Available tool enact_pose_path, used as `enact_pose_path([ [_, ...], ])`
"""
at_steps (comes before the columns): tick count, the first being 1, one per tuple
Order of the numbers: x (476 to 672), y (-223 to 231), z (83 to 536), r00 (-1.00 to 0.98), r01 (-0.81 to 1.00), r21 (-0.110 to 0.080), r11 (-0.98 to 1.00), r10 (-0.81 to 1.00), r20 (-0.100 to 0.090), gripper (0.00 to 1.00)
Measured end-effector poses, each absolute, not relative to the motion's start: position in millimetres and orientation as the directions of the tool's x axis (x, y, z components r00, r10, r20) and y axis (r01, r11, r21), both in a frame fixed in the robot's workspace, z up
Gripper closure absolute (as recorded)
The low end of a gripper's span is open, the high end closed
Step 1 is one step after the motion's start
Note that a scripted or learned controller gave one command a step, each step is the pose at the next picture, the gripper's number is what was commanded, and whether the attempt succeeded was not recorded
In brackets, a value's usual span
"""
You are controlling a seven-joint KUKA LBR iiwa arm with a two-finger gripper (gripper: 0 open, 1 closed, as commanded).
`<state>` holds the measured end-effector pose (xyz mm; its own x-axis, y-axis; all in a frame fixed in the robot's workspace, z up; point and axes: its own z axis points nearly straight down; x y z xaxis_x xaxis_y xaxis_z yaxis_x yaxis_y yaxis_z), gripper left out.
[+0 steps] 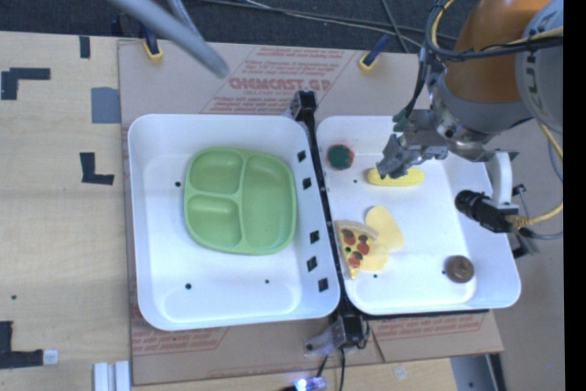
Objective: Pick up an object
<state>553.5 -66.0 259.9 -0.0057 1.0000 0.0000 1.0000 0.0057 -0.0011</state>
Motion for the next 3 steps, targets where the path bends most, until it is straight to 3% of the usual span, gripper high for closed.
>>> enact_pose_path([
  [1,557.8,-8,245,-0.006,1.0,-0.003,0.006,1.0,0.0,1.0],
  [3,591.8,95,225,-0.006,1.0,-0.002,0.006,1.0,0.0,1.0],
])
